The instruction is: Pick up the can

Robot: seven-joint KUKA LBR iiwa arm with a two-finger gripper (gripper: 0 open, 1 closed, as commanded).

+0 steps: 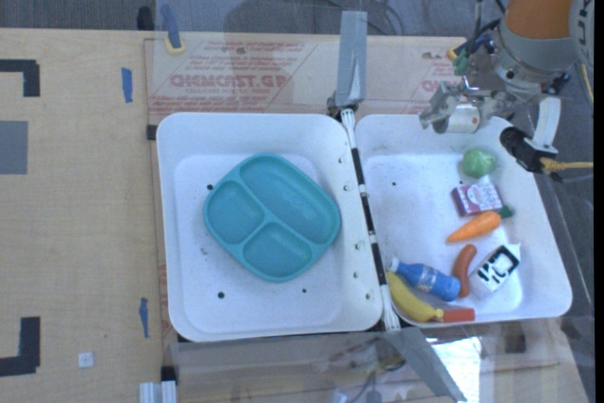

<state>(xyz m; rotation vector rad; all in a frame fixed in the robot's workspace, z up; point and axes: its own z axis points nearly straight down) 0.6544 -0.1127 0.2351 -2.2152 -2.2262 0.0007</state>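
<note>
We see the tool (460,113) raised over the far edge of the right bin (552,297), its fingers clamped on the can (464,119), a pale cylinder lying sideways between them. We judge the pick near done; next comes a steady lift clear.

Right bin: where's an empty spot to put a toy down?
The right bin is bare in the middle, between the divider and the carrot. Its right side and near corner are crowded, from the green ball to the banana.
</note>
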